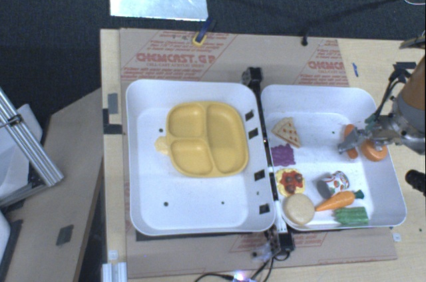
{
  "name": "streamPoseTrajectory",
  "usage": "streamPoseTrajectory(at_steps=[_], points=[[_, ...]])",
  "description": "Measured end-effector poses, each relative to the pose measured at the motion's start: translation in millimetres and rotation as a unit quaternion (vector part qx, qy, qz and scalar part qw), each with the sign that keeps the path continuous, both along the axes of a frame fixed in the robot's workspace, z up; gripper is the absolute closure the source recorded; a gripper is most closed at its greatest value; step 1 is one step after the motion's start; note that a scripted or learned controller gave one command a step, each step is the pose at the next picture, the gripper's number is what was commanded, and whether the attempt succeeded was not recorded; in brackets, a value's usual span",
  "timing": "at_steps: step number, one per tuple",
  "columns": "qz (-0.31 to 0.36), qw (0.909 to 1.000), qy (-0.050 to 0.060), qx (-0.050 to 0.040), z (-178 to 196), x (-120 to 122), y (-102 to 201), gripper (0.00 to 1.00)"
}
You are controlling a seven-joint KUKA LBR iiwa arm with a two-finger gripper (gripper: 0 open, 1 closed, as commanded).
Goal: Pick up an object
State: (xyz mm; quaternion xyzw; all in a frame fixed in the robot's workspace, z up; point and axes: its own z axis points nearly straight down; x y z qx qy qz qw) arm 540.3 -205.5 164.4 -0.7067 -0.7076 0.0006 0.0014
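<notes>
The claw hangs low over the right bin, close to its right wall, its grey fingers reaching left; how far they are parted I cannot tell. Something orange shows at the tips, and a round orange piece sits just beside them, nearer the wall. Toward the bin's middle lies a cracker wedge, below it a purple piece and a small pizza. Along the near edge rest a pale bun, a carrot, a can and a green piece. The left bin carries a yellow divided plate.
</notes>
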Motion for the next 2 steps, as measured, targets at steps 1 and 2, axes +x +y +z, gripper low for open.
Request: streamPoseTrajectory(at_steps=[1, 2], points=[[0.000, 1.0000, 0.000, 0.0003, -57, -8, 6, 0.00], [0.002, 1.0000, -0.003, 0.0028, -74, -5, 9, 0.00]])
